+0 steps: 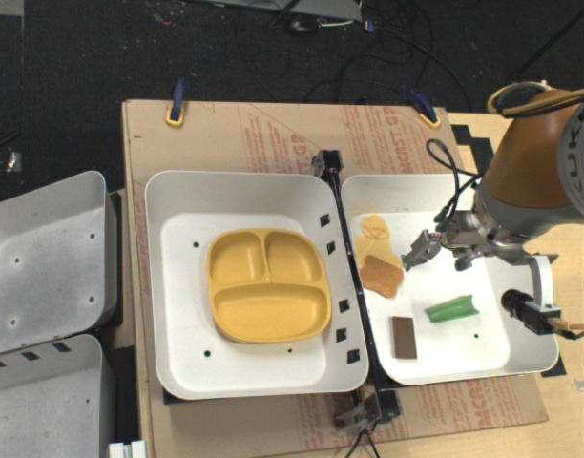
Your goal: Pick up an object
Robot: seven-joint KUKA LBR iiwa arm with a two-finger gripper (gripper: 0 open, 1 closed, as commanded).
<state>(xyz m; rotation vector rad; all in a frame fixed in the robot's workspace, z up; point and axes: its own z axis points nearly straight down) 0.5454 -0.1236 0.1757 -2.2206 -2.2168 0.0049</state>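
The yellow divided tray (269, 286) is the largest thing here, lying flat in the left bin (168, 208). It looks like stiff, light plastic, but it is broad and smooth, so only its raised rim would give me a hold.

In the right bin (531, 356) lie smaller pieces. The tan wedge-shaped block (381, 275) sits near the bin's left wall, touching a paler yellow lump (373, 229) behind it; both look soft or foam-like, light, easy to squeeze across the narrow sides. The green oblong piece (450, 309) lies apart near the middle, and I'd pinch it across its short width. The small dark brown block (404, 337) lies flat towards the front; it looks rigid, thin and hard to get under.

My gripper (421, 251) hangs over the right bin just beside the tan block; whether my fingers are spread or pressed together I cannot tell, and nothing shows between them.

Red lettering is printed on the cardboard (273, 132) covering the bench, reversed and too broken to read.
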